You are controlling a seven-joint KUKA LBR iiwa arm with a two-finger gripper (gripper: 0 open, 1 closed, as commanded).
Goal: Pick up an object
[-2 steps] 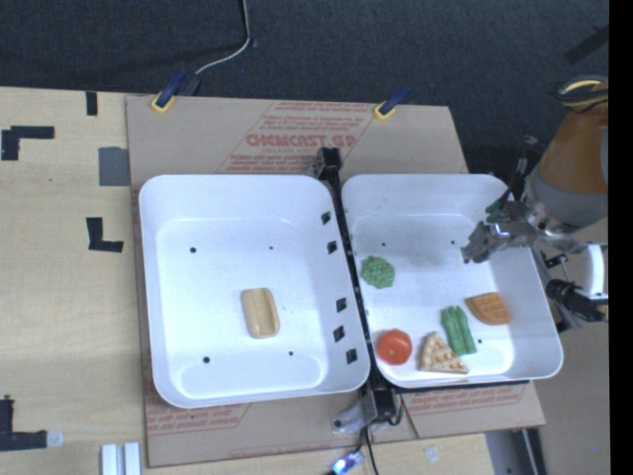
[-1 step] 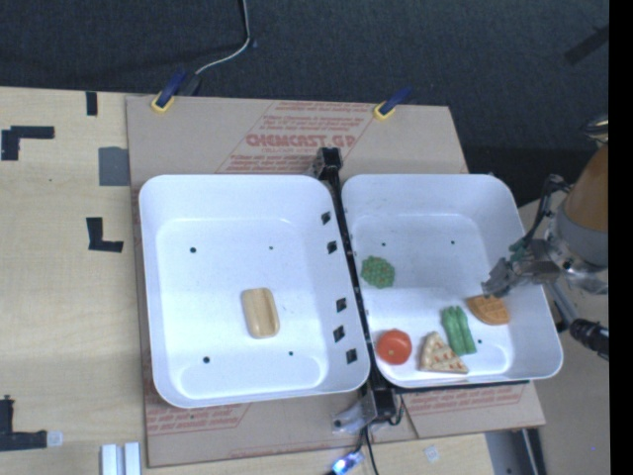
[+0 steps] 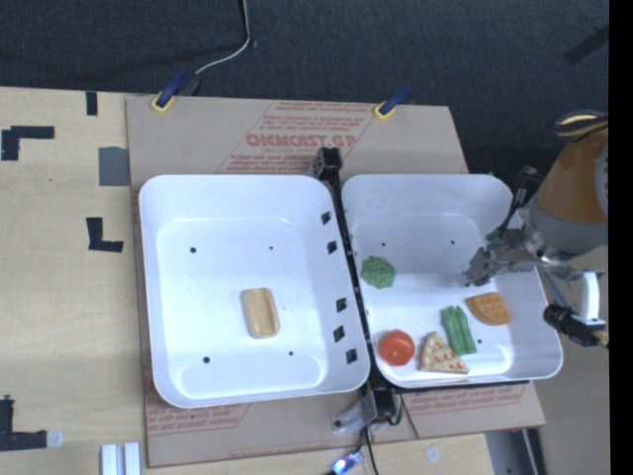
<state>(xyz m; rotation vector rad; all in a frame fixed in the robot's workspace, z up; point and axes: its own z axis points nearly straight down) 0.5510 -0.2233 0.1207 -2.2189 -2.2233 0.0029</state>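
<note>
Two shallow white bins sit side by side on the desk, and we see the end effector low in the right bin, near that bin's right wall. It is small and dark against the white floor, and we cannot tell how far it is open or whether it has hold of anything.

Just below the end effector, almost touching it, lies an orange piece of toy food. A little further down and slightly to the left lies a green bean pod, tilted. Beside the pod, further left and lower, rests a pizza slice, and left of that a red tomato close to the bin's near rim. Well to the left of the end effector, at about its own height in the picture, sits a green broccoli floret near the wall shared by both bins.

Much further left, the left bin holds a tan bread roll, lying alone near its middle.

Both bins rest on a cardboard sheet with red printing, held at its far edge by two blue and yellow clamps. Under the cardboard we see the pale wooden desk, marked with dark tape pieces far to the left. Beyond the desk lies dark carpet, with a thin white cable running across it. Right of the end effector, the grey arm with its orange band reaches in.
</note>
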